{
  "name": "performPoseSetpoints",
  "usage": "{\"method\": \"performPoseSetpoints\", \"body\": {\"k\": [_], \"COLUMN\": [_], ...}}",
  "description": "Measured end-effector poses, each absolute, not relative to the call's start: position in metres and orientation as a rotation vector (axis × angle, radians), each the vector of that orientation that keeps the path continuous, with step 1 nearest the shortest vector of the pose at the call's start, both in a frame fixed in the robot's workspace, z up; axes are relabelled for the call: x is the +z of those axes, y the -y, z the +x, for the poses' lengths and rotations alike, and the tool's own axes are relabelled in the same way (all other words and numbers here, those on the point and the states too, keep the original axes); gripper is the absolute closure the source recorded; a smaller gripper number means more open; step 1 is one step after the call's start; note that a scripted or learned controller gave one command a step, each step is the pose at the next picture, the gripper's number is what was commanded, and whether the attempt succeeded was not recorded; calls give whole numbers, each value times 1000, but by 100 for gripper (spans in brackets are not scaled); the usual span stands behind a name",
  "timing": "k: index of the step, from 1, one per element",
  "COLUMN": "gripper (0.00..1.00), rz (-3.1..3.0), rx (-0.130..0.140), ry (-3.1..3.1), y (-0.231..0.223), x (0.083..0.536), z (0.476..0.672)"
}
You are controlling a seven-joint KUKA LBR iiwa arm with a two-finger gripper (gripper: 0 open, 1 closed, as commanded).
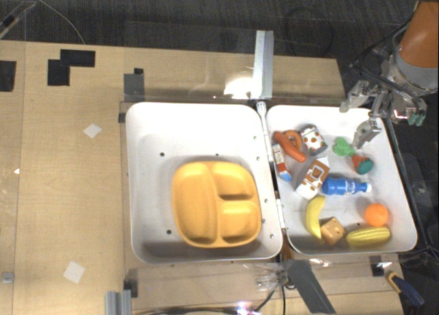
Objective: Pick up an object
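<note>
The gripper (368,130) hangs over the upper right part of the right shallow white bin (406,197), near that bin's 1 o'clock corner; whether its fingers are parted or closed cannot be told, and nothing is seen held. Just at its 8 o'clock lies a small green leafy toy (342,147), and at its 6 o'clock an orange-and-teal carrot-like toy (363,164), close to the right wall. Below these lie a blue plastic bottle (345,187), a round orange ball (376,215) and a yellow corn cob (368,237) along the bottom edge. A yellow banana (315,215) and a tan wooden cube (333,230) touch at the lower middle. An orange curved toy (291,143), a white round figure (311,139) and a grey-and-white carton (311,176) crowd the upper left of this bin. Open floor remains along the top edge. The left shallow white bin (151,135) holds a yellow divided plastic tray (215,203) towards its 5 o'clock, with bare floor around the top and left on the wooden bench (62,190).
</note>
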State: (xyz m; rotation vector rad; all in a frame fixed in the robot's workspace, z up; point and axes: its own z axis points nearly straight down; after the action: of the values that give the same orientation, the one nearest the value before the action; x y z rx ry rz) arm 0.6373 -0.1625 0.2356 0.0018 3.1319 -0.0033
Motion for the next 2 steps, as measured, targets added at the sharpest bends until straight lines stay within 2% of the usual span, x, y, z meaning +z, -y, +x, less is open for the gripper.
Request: {"method": "performPoseSetpoints", "body": {"k": [1,2], "gripper": [0,0], "rz": [533,839], "rx": [-1,1], "ry": [-3071,-3024], "y": [159,174], "x": [114,88], "z": [653,657]}}
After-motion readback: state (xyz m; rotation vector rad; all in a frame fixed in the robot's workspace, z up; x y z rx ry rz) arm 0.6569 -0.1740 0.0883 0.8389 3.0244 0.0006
